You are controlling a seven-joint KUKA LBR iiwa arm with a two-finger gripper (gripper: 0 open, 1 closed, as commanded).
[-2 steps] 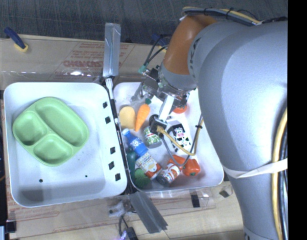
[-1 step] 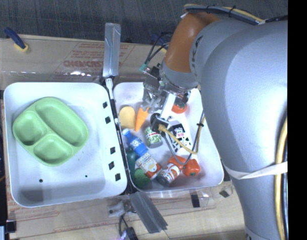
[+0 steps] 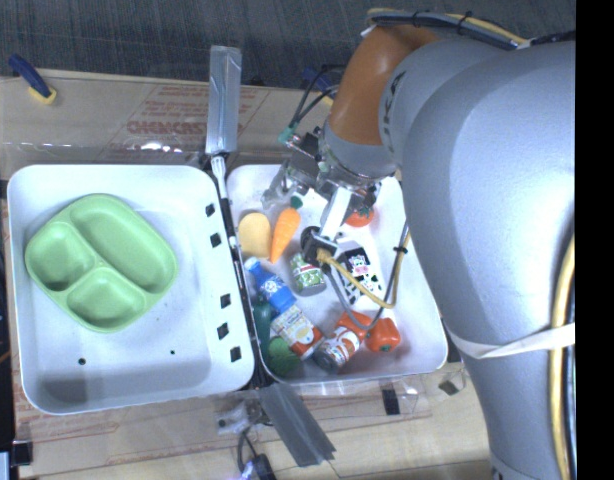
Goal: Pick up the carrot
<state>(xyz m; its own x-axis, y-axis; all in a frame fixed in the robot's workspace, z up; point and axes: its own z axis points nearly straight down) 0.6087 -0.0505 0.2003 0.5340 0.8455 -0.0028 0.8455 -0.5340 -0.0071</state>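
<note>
Lying in the right bin [image 3: 419,268] beside a yellow fruit [image 3: 253,233], the carrot [image 3: 284,233] looks light, rigid and smooth, best pinched across its thick middle; whether the pincer [image 3: 312,196] just above is open I cannot tell.

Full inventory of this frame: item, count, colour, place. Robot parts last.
green divided plate: 1, light green, left bin
left bin: 1, white, left of the divider
right bin: 1, white, under the arm
carrot: 1, orange, upper part of the right bin, beside the yellow item
yellow item: 1, pale yellow, upper left of the right bin
small packages and cans: several, mixed colours, lower right bin
arm: 1, grey with orange band, from the right
claw: 1, above the carrot
</note>
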